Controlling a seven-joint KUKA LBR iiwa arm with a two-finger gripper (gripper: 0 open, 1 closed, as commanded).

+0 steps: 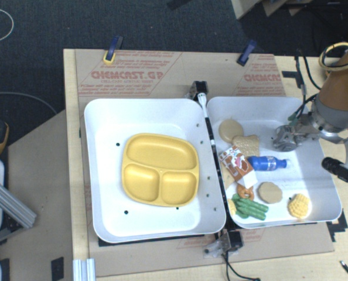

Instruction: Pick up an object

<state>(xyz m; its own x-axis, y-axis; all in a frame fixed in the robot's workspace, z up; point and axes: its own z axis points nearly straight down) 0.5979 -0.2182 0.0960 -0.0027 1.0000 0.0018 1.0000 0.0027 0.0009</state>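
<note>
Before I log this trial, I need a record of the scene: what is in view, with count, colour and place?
White bins: two, side by side on the bench.
Divided tray: one, yellow, left bin.
Bottle: one, blue, lying down, middle of right bin.
Snack packet: one, red and white, left of the bottle.
Round tan pieces: three, right bin.
Green beans: one bunch, front of right bin.
Yellow corn-like piece: one, front right corner.
Clamps: two, bench's far edge.
Gripper: one, grey, over right bin's far side.

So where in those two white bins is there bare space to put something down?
Left bin: a bare white margin around the yellow tray. Right bin: a bare strip along its right wall, past the blue bottle. Its left half is crowded with food items.
</note>
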